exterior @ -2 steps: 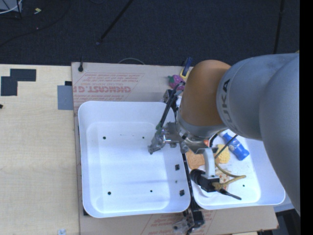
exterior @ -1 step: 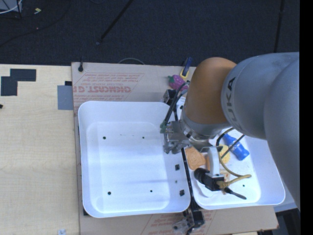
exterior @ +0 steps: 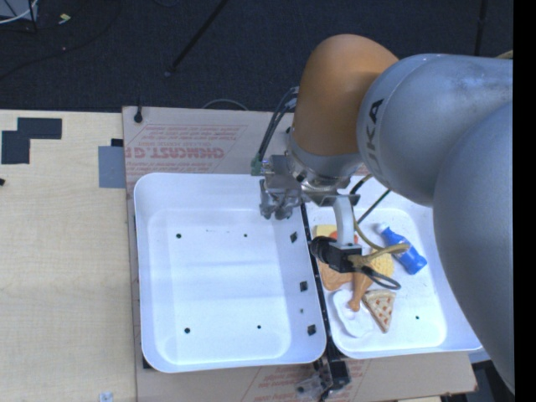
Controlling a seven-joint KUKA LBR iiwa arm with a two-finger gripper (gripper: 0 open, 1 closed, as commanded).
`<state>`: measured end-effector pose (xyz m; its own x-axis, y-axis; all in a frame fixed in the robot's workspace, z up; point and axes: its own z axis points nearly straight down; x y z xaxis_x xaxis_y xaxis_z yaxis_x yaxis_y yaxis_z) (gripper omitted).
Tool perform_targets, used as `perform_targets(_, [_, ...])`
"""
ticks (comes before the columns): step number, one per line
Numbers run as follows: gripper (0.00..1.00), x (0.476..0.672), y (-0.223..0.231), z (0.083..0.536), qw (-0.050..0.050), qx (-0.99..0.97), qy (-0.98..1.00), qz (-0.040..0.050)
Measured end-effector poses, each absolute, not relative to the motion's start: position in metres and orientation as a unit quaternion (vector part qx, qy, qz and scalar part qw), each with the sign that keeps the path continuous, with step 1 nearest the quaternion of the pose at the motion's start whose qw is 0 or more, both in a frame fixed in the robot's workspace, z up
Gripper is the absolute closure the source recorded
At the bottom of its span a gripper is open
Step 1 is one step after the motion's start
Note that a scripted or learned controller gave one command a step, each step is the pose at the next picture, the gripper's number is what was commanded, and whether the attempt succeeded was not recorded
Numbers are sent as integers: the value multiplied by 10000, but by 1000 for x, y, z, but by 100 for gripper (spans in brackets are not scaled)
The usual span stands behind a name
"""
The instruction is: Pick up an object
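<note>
My gripper [exterior: 275, 206] hangs over the far right corner of the left bin [exterior: 155, 224], close to the divide between the two bins, with nothing visibly held. In the right bin [exterior: 435, 329] lies a small pile: a blue bottle with a white cap [exterior: 402, 254], a yellow piece [exterior: 381, 264], an orange flat piece [exterior: 333, 278], an orange cone-like piece [exterior: 359, 290], a toy pizza slice [exterior: 381, 310] and a white item [exterior: 352, 323]. The arm hides the far part of the right bin.
The big grey arm with its orange band [exterior: 343, 90] covers the right side of the view. Both bins rest on a cardboard sheet [exterior: 193, 145] over a pale wooden bench [exterior: 59, 266]. Dark floor lies beyond.
</note>
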<state>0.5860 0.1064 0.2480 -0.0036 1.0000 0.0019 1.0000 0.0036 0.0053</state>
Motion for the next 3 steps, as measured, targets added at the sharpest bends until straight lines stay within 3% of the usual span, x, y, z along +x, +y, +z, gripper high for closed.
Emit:
perform_targets(1, [100,621,151,258,0,7058,7084,10])
perform_targets(2, [100,600,106,184,-28,7084,7057,-46])
perform_targets(3, [100,631,156,192,-6,7058,7084,6])
